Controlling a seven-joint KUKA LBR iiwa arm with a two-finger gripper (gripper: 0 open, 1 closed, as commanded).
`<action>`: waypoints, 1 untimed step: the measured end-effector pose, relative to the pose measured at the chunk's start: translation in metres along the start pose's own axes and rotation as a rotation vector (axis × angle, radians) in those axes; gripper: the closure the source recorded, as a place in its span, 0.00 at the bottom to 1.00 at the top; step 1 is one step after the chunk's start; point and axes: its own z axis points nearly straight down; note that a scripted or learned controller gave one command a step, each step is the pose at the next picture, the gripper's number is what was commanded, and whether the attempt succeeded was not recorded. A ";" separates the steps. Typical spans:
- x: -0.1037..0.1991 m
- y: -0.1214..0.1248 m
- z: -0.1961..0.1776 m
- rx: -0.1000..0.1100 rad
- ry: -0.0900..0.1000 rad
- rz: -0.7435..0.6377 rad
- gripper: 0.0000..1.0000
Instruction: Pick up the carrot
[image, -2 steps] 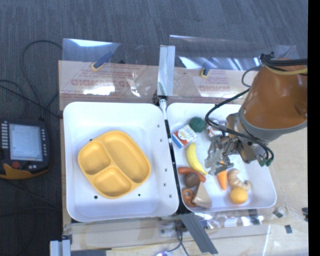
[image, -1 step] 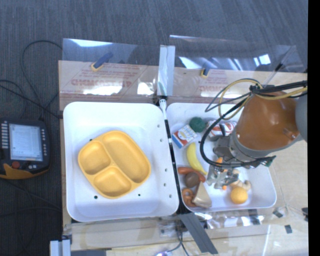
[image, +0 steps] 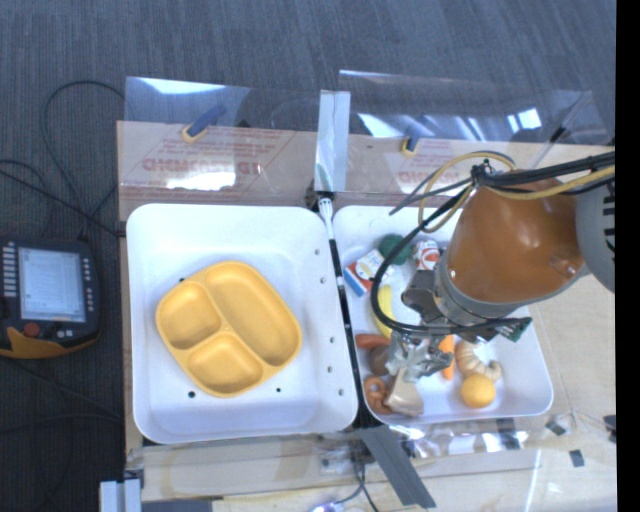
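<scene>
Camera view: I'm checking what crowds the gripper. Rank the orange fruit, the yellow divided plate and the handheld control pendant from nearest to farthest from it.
Measured from the gripper, low in the right bin:
1. Orange fruit, just right of it in the same bin.
2. Yellow divided plate, in the left bin.
3. Control pendant, off the bench at far left.

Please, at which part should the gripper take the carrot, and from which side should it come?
Only a short orange piece of the carrot shows in the right bin, beside the gripper. Probably grip across that exposed piece, coming straight down from above, since other toy foods crowd its sides. Its full shape is hidden.
</scene>
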 end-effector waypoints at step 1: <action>-0.032 0.022 -0.042 0.002 -0.001 -0.154 1.00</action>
